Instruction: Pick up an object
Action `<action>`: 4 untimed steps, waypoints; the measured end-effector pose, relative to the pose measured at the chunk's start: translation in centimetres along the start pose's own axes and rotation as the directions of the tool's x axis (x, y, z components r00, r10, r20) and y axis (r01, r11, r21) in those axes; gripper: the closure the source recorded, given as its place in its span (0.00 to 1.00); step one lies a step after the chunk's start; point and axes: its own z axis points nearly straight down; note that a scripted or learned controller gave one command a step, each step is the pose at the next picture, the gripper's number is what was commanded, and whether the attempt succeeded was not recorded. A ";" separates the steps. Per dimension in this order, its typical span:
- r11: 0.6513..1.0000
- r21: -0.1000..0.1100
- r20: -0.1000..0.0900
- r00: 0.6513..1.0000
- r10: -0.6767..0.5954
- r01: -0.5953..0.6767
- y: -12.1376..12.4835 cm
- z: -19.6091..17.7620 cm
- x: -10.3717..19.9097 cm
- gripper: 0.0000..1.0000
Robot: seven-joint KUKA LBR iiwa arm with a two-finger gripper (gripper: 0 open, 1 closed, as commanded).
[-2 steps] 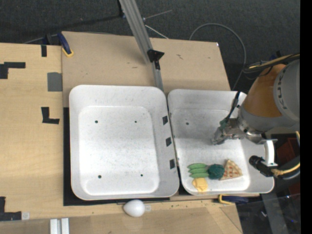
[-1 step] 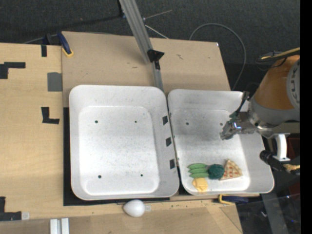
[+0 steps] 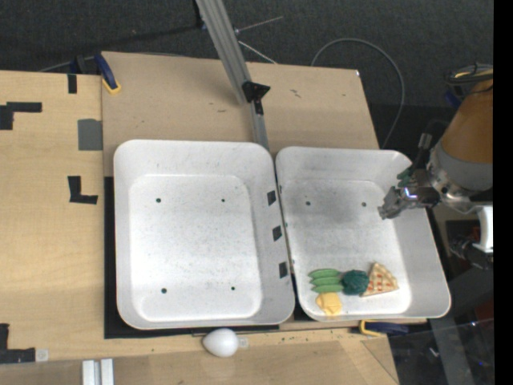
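In the right bin [image 3: 337, 175], near its front edge, lie several small toy foods: a green pea pod [image 3: 324, 277], a dark green broccoli piece [image 3: 354, 280], a pizza slice [image 3: 381, 280] and a yellow piece [image 3: 329, 301]. My gripper [image 3: 394, 204] hangs over the right bin's right side, well behind and to the right of these toys. Nothing shows between its tips.
The left bin [image 3: 192, 231] sits beside the right one. A white egg-shaped object [image 3: 220, 342] lies on the bench in front of the left bin. A slanted metal pole [image 3: 228, 42] runs down to the bins' shared back corner.
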 end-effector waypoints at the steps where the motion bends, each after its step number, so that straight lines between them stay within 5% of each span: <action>1: 1.000 -0.001 0.001 1.000 -0.001 0.001 -0.4 -5.4 -1.0 1.00; 4: 1.000 0.007 -0.004 1.000 -0.007 0.007 0.1 -3.5 13.7 1.00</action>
